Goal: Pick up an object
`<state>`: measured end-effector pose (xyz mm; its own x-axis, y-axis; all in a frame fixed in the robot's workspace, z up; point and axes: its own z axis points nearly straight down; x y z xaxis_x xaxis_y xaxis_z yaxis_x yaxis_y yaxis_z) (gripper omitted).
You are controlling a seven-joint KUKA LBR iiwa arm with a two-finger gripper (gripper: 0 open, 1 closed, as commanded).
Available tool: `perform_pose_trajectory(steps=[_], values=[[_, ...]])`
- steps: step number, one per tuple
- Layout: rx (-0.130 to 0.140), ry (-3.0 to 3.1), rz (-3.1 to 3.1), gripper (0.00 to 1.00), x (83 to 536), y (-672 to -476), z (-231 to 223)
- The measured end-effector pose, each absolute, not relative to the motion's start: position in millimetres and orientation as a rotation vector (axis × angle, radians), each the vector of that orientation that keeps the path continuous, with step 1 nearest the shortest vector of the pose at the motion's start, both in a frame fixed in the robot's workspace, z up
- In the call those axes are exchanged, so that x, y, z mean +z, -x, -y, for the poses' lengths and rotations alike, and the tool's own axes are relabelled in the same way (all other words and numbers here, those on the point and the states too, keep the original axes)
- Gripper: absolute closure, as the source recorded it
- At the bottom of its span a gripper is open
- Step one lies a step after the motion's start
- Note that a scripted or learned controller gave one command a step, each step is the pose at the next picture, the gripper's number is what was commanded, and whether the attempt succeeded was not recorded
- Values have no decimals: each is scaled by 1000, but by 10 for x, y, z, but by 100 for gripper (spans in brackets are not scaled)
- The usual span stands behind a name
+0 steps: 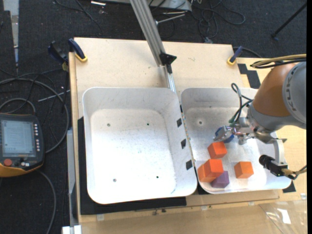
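No text, label, brand, number or sign can be read anywhere in the scene. The handheld control pendant [18,143] on the floor at the far left has a lit screen, but whatever it displays is too small and blurred to make out. The small black marks along the shared edge of the two white bins [181,122] are plain tabs with no lettering that shows. The orange blocks [217,149] and the purple block [221,180] in the right bin carry no visible print, and the counter [122,65] surface is bare of any marking.
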<state>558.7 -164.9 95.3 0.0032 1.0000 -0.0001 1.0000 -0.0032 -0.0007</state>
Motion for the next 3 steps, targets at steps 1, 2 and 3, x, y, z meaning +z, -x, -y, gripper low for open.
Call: perform_pose_trajectory(steps=[1,2,3], values=[[-1,2215,2225,0,957,-5124,1015],[-2,2223,2222,0,960,-4896,1011],[-3,2224,2222,0,960,-4901,1011]])
